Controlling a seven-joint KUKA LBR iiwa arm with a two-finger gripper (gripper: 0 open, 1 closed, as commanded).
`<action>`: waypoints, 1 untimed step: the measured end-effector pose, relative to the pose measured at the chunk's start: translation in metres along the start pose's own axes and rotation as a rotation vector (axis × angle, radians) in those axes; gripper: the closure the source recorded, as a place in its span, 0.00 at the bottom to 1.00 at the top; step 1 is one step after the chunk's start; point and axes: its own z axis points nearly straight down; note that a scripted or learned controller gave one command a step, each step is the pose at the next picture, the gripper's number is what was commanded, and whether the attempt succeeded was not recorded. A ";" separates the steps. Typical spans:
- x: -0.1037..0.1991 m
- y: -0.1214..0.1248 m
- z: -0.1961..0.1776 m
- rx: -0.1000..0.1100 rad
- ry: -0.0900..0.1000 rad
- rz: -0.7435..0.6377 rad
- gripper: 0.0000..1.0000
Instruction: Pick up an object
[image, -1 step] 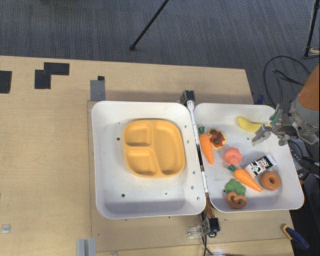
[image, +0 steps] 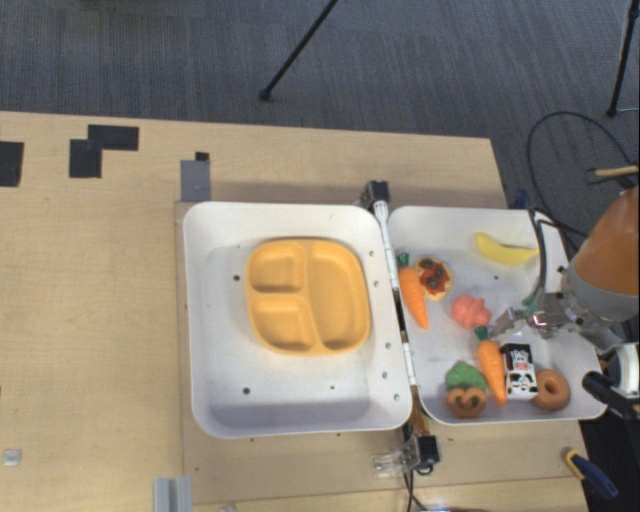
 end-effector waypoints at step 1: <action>0.040 -0.024 0.003 -0.021 -0.013 -0.077 0.00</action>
